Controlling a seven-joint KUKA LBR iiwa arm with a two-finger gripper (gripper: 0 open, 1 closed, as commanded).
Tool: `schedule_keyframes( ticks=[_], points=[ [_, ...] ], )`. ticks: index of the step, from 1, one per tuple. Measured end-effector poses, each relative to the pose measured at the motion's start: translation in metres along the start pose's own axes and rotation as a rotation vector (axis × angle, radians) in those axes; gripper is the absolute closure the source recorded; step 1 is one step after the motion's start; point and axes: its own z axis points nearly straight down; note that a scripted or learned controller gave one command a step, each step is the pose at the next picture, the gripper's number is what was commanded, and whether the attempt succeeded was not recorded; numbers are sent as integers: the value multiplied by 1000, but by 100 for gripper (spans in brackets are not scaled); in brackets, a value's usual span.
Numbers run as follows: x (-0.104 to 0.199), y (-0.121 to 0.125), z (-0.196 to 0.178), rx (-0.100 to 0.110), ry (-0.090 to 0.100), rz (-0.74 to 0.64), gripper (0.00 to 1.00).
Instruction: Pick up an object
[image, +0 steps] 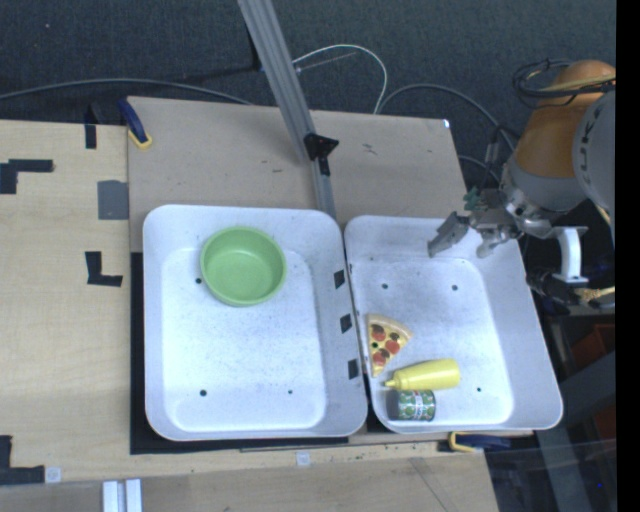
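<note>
My gripper (468, 240) hangs over the far right corner of the right bin (500, 310), open, with nothing between its two spread fingers. Well below it in the picture, at that bin's near left, lie a toy pizza slice (385, 343), a yellow mustard bottle (424, 376) on its side, and a small green can (412, 405) touching the bottle. A green bowl (243, 265) stands upright in the far part of the left bin (240, 400).
A grey metal pole (288, 90) slants down from the top to the gap between the bins. Cables (400, 90) loop over the bench behind the right bin. The arm's orange band (560, 135) is at the right edge.
</note>
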Motion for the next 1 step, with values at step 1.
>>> schedule_keyframes(
  ticks=[1],
  points=[
    [0, 0, 0, 1, -1, 0, 0]
  ],
)
